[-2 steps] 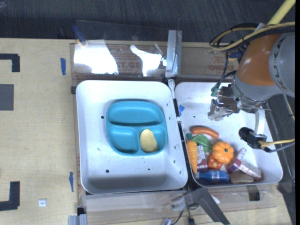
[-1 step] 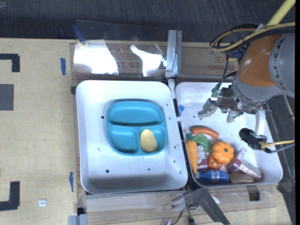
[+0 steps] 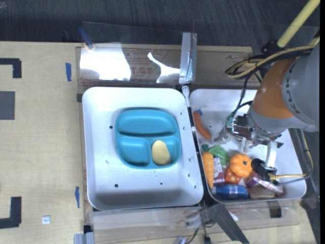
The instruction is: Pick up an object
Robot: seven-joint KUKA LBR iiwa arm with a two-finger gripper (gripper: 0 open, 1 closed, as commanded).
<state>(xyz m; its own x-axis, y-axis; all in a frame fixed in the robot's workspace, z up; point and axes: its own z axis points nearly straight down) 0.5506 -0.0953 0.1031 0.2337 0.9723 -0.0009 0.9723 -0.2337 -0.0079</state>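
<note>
My gripper (image 3: 258,145) hangs over the middle of the right bin (image 3: 294,151), under the orange wrist band. It is just above and to the right of an orange toy pumpkin (image 3: 240,165). A pile of toy food fills the bin's front: a carrot (image 3: 208,168), a green leafy piece (image 3: 217,151), a red packet (image 3: 219,171), a blue item (image 3: 231,190) and a dark purple piece (image 3: 264,179). An orange-red piece (image 3: 202,127) lies by the bin's left wall. Nothing can be seen held in the gripper.
The left bin (image 3: 101,136) holds a blue divided plate (image 3: 144,131) with a yellow oval object (image 3: 161,152) in its lower right compartment. A metal divider (image 3: 187,60) stands behind the two bins. Cables (image 3: 254,62) trail over the right bin's back edge.
</note>
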